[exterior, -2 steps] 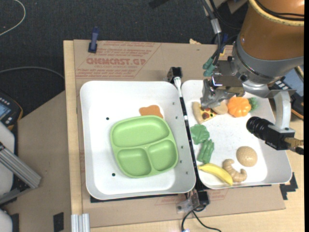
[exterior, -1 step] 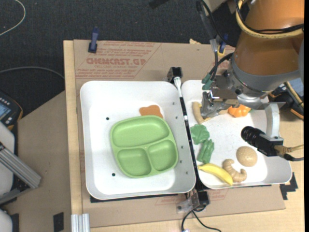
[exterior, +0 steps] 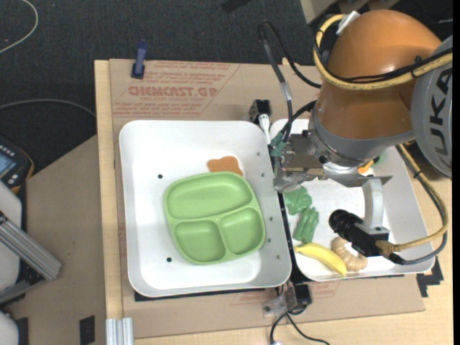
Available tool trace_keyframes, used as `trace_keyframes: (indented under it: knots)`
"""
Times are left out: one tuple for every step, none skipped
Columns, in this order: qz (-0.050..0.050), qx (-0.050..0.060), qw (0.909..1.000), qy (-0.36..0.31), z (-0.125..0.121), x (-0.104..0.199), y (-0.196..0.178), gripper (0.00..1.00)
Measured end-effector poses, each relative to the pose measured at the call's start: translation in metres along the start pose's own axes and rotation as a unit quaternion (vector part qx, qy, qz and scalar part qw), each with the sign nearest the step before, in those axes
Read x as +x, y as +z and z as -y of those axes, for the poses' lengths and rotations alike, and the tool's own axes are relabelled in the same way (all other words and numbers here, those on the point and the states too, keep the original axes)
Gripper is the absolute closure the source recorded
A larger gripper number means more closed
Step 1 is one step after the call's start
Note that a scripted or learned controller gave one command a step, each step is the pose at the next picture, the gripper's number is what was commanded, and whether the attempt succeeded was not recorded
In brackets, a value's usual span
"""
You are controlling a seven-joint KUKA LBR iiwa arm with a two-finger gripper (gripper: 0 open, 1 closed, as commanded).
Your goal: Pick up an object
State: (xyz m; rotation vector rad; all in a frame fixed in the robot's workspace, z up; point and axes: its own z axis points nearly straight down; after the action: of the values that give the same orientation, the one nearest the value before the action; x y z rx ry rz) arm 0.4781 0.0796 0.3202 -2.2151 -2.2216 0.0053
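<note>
Green plastic vegetables (exterior: pixel 302 214): lying in the right bin (exterior: pixel 406 200), just right of the green divided plate (exterior: pixel 213 218), across the two bin walls. Overlapping one another, making a count or a surer name impossible. Sitting right under the gripper (exterior: pixel 291 182), with upper ends running out of sight beneath it; touching it or apart, cannot tell.

Hanging right of the plate's upper right corner, over the right bin's left wall: the gripper, being covered from above by the grey wrist and the orange-banded arm (exterior: pixel 374 56). Open, clenched or grasping anything: cannot tell, the working end being hidden.

Lying further right of the plate and lower, near the bin's front wall: a banana (exterior: pixel 322 257), and touching its right side a tan lumpy piece (exterior: pixel 350 256), too small to identify.

Peeking out from behind the plate's upper edge: an orange piece (exterior: pixel 225 164), mostly hidden.

Holding the plate: the left bin (exterior: pixel 144 192), resting with its neighbour on a cardboard sheet (exterior: pixel 172 88).
</note>
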Motion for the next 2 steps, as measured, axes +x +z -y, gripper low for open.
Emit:
trace_keyframes:
  knots:
    - [-0.002, -0.013, 0.9999, 0.0, -0.001, 0.003, -0.169, 1.0]
    - [0.001, 0.001, 1.0, 0.006, 0.0, -0.08, -0.079, 1.0]
